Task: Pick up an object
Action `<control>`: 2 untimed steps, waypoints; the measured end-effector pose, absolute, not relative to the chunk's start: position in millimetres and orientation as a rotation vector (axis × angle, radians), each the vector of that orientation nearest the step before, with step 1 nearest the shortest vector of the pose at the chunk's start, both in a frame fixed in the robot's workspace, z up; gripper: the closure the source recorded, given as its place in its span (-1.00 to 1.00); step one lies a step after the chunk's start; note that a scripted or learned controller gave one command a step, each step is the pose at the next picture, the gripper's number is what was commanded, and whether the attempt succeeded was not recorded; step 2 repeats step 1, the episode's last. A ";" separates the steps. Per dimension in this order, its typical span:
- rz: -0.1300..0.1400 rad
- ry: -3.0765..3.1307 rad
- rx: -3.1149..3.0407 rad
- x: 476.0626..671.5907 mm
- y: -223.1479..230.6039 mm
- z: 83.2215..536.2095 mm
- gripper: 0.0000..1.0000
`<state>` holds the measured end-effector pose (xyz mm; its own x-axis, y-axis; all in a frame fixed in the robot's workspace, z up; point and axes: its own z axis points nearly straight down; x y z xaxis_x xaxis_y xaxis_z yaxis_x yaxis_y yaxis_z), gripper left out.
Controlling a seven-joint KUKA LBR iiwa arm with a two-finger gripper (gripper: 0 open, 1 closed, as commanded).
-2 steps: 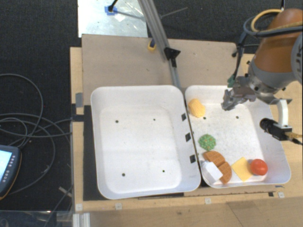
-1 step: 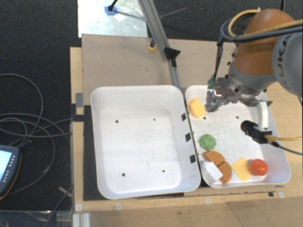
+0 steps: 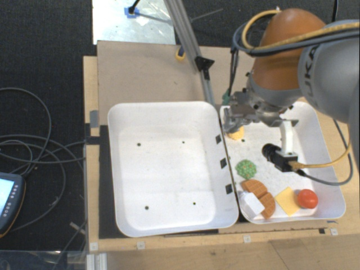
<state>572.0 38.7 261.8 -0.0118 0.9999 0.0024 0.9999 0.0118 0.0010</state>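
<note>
Camera view: gripper (image 3: 232, 122) low in right bin (image 3: 332, 207), at its far-left corner; grip state cannot be told. Directly beneath, touching, a small yellow piece (image 3: 236, 133), partly hidden, pale and flat; long axis unclear. Green ball (image 3: 246, 168) lies nearer.

One fixed camera looks down at a slant from above the bench (image 3: 169, 77). It takes in both white bins (image 3: 163, 167) fully, at middling range.

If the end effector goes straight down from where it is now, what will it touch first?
Probably the yellow piece just under the end effector, near the right bin's left wall; depth is unclear, so it could meet the bin floor instead.
</note>
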 end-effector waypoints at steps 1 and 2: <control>0.000 -2.231 -2.207 565.9 93.2 239.4 1.00; 0.000 -2.231 -2.207 565.9 93.2 239.4 1.00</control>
